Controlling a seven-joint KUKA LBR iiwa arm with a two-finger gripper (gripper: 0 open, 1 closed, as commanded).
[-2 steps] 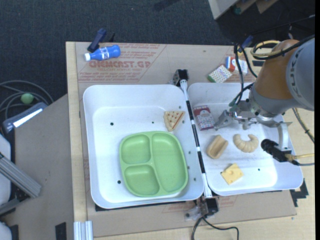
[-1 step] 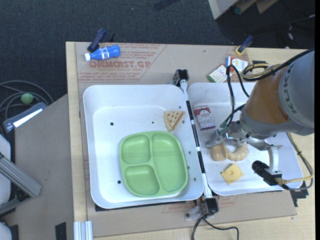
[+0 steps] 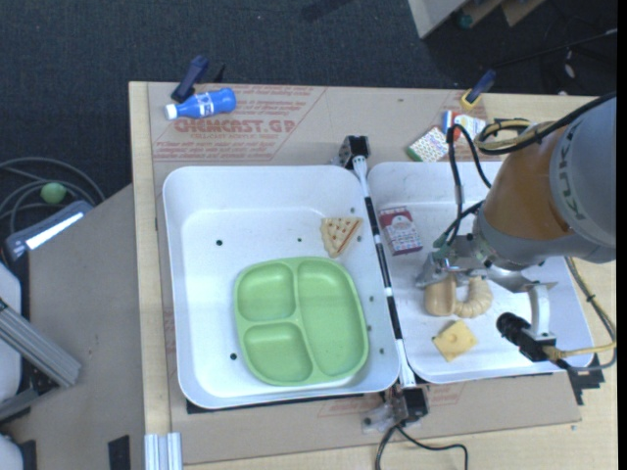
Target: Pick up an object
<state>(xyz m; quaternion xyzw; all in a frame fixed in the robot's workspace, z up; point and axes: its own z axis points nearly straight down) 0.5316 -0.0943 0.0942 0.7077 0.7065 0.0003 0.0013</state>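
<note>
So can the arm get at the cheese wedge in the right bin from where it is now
Probably yes. The cheese wedge lies bare on the floor of the right bin, nothing over it, just below the bread pieces under the gripper.

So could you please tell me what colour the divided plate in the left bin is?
The divided plate is light green, seen clearly in the camera view.

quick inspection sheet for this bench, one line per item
surface: board bench bearing left bin and right bin
job's things: green tray and waffle in left bin; red box, croissant, cheese in right bin
clutter: blue bottle on the board
hand: low over the croissant, fingers unclear
cables: black lead on the arm
surroundings: dark carpet
</note>
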